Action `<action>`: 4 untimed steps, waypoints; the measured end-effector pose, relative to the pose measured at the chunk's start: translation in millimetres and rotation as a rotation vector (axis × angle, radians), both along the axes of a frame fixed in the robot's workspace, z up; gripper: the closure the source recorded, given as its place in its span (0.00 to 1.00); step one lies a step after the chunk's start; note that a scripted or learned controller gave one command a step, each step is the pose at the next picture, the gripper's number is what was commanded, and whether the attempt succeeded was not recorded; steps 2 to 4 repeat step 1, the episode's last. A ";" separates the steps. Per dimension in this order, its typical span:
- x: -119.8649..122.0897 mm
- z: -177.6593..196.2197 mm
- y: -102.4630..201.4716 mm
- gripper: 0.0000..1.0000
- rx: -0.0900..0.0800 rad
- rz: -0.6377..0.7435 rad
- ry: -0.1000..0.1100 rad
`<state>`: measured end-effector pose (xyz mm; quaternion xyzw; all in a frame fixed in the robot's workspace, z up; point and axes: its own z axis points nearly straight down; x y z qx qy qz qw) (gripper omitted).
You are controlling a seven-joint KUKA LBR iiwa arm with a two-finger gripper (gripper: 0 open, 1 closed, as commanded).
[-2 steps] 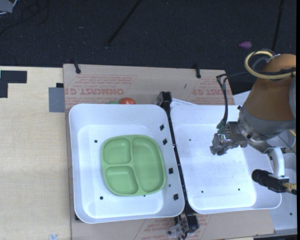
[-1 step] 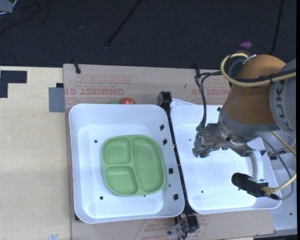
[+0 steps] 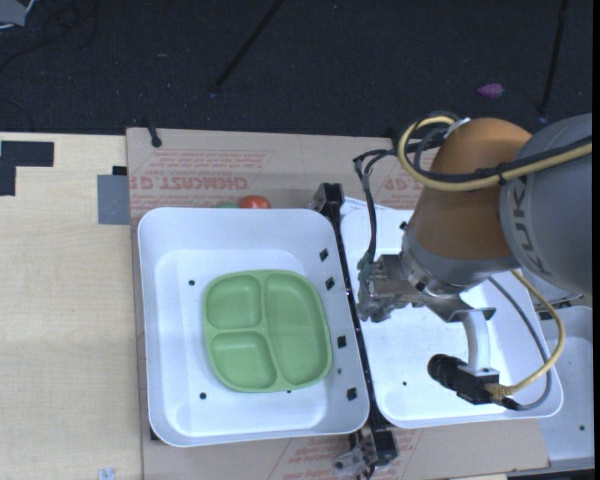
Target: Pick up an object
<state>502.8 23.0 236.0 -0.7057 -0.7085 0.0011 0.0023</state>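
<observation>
Camera view, one moment, items as they stand:

- Gripper (image 3: 372, 303): low over the right bin (image 3: 420, 408), close to its left wall; the arm's orange band (image 3: 465, 193) sits above it. Whether it is open or closed cannot be told from this angle, and nothing can be seen held in it
- Tray (image 3: 266, 329): green, three compartments, lying flat in the left bin (image 3: 170, 258), to the gripper's left across the divider, near but apart from it
- Red item (image 3: 253, 203): small, behind the left bin's far rim, up and left of the gripper; too small to identify

Handling, as a judgement: tray looks like light, stiff moulded plastic, smooth and likely slippery, not fragile. Lying flat, it offers little to pinch; the raised rim or a compartment ridge seems the best hold
</observation>
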 end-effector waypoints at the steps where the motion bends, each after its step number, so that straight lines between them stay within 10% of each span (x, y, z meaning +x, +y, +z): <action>1: -3.6 4.1 59.3 1.00 0.000 0.002 0.000; 4: -3.6 4.1 59.3 1.00 0.000 0.002 0.000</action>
